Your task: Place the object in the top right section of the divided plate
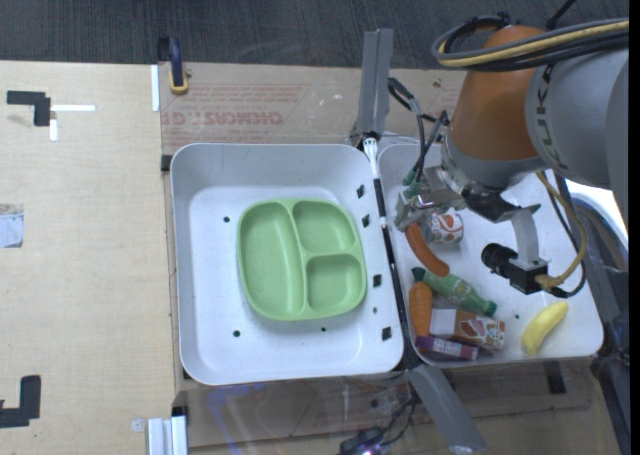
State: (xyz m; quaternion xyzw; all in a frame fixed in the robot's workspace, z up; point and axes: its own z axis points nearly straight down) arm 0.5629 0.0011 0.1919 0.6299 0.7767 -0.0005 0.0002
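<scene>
A green divided plate (300,259) lies in the left white bin (200,243), with one long section on the left and two smaller ones on the right. My gripper (420,205) hangs low over the far left part of the right bin (580,328), just above an orange carrot-like piece (427,250) and beside a small white can with red markings (447,228). The arm's orange band (495,93) rises above it.
The right bin also holds a second carrot (421,308), a green bottle (462,290), a brown packet (480,327), a purple item (448,347) and a yellow banana (543,327). A metal post (376,83) stands behind the bins.
</scene>
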